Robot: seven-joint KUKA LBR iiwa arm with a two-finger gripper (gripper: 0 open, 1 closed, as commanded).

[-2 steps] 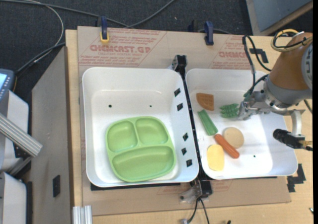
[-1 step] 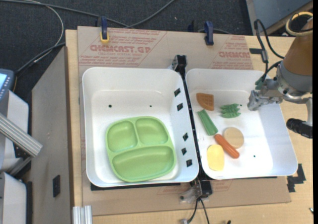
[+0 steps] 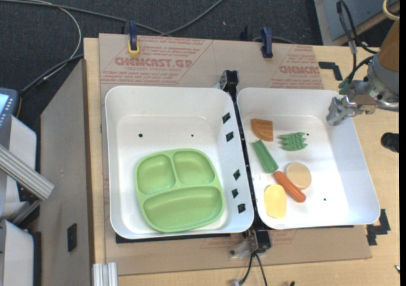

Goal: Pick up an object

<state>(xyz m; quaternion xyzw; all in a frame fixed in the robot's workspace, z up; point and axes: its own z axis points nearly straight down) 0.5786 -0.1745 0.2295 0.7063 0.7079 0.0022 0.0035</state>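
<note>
The right bin (image 3: 342, 177) holds several toy foods: an orange-brown wedge (image 3: 262, 129), a leafy green piece (image 3: 293, 141), a long green pod (image 3: 266, 156), a round tan bun (image 3: 299, 174), an orange carrot-like stick (image 3: 290, 186) and a yellow piece (image 3: 275, 201). My gripper (image 3: 337, 112) hangs over the bin's far right rim, up and to the right of the leafy green piece, apart from all the foods. Nothing shows between its fingers.
The left bin (image 3: 120, 151) holds a green divided tray (image 3: 179, 189). A black divider with clips (image 3: 236, 151) runs between the bins. Two clamps (image 3: 133, 37) (image 3: 266, 44) grip the cardboard at the back. Cables lie on the floor behind.
</note>
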